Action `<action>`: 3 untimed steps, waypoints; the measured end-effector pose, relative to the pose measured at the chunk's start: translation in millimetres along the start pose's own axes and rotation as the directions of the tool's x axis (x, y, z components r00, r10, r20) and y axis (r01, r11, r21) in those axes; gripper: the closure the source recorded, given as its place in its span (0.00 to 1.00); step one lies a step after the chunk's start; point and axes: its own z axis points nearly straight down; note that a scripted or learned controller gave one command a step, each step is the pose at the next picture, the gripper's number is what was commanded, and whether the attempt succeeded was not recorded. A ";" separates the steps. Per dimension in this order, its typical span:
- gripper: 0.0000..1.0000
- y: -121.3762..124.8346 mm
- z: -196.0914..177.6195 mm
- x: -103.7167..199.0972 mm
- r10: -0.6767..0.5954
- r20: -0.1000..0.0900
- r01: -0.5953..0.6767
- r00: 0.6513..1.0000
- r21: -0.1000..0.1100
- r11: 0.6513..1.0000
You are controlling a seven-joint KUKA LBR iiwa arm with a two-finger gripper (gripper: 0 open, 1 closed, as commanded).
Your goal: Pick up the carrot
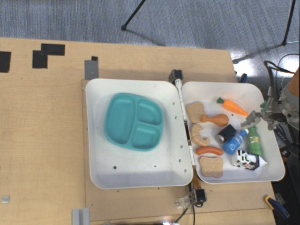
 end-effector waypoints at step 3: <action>1.00 132.2 92.3 10.9 0.232 0.000 -0.232 0.973 -0.001 0.973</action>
